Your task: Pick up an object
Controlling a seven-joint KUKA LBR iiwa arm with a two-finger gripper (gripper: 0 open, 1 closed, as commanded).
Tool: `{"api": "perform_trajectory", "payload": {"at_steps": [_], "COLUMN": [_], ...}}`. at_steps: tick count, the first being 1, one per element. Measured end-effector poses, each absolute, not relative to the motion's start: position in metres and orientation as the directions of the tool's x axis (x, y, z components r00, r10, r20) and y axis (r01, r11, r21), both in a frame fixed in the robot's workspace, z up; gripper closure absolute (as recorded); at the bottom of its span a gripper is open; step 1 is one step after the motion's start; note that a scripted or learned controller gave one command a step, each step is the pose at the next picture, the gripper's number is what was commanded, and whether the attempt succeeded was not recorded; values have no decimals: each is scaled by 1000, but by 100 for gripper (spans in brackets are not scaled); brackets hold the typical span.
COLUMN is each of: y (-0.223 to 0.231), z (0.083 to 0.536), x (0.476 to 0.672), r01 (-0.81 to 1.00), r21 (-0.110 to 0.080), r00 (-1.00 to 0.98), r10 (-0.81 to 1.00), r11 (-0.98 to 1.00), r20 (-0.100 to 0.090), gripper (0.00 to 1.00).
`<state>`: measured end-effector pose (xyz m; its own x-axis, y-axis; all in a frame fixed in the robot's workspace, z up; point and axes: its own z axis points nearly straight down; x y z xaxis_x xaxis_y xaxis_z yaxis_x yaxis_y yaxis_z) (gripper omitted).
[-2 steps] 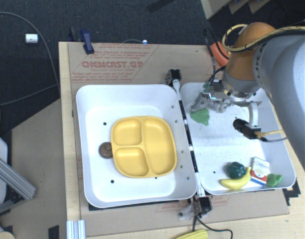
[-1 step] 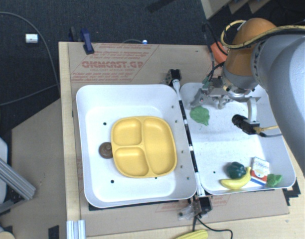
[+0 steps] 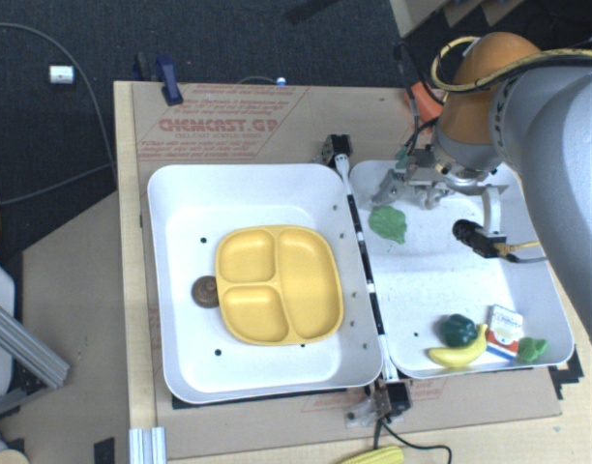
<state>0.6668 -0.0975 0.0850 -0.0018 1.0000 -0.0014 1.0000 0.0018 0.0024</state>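
The left bin (image 3: 170, 259) holds a yellow 3-part plate (image 3: 277, 284) at mid-frame, a brown disc (image 3: 205, 291) touching its left edge. In the right bin (image 3: 422, 288) a green leaf (image 3: 388, 223) lies near the top — the jaws (image 3: 409, 186) hang just above it; open or clenched, I cannot tell. At lower right: banana (image 3: 458, 353), dark green ball (image 3: 458, 329), small carton (image 3: 505, 325).

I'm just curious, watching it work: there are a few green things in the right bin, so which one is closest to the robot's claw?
The light green leafy piece, lying just below the gripper near the bin's top left corner. The dark green item and bright green piece lie at the far end.
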Motion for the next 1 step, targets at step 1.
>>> {"api": "perform_trajectory", "payload": {"at_steps": [1], "y": [-93], "z": [85], "x": [650], "r01": [1000], "r21": [-2], "r00": [0], "r10": [1000], "r11": [0], "r20": [0], "gripper": [0]}}
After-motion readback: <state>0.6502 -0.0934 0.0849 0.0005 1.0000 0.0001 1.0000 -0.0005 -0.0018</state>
